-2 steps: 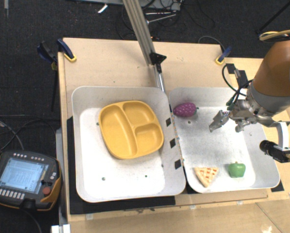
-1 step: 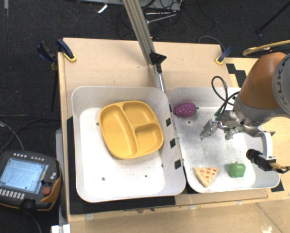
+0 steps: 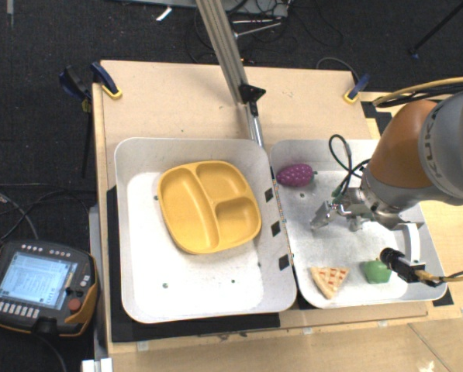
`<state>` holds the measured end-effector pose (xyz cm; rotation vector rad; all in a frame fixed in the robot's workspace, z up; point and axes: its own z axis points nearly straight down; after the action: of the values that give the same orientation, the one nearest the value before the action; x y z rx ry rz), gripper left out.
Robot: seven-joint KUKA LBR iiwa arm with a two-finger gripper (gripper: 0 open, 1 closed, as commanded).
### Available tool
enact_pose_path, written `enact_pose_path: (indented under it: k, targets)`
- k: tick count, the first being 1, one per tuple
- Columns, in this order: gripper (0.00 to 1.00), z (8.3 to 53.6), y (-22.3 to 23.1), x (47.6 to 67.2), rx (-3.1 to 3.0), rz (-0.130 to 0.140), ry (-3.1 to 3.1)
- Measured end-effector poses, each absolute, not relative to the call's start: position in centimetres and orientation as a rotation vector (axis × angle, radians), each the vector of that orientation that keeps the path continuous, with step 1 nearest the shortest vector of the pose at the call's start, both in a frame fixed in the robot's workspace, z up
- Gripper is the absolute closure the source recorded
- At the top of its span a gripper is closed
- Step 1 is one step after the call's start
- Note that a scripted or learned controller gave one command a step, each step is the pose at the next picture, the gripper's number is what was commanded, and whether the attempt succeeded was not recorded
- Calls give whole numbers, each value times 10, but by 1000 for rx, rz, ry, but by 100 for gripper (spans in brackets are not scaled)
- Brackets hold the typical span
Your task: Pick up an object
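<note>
- The tool (image 3: 322, 218) hangs low over the middle of the right bin (image 3: 316, 155), pointing left; its metal tip is small and blurred, so I cannot tell how it is set, and nothing is visibly caught in it.
- The grey arm (image 3: 440, 149) with its orange band (image 3: 398, 149) comes in from the right and hides the bin's right-hand part; its upper end is cut off by the frame edge.
- A purple, bumpy grape-like toy (image 3: 295, 174) lies up and left of the tool, near the bin's top left corner, apart from it.
- A tan waffle-patterned wedge (image 3: 329, 280) lies below the tool at the bin's front edge.
- A small green object (image 3: 376, 270), partly covered by a black fitting, sits just right of the wedge; its shape is hard to make out.
- The left bin (image 3: 138, 231) holds a yellow divided plate (image 3: 209, 205).
- Both bins rest on a pale wooden bench (image 3: 169, 99).
</note>
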<state>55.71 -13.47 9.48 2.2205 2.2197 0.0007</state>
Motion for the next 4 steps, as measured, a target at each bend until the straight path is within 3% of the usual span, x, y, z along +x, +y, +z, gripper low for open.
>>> enact_pose_path:
  k: [1, 4]
  targets:
    - [100, 106, -134, 557, 2221, 2, 2220]
    - [100, 256, -140, 551, 2215, 4, 2221]
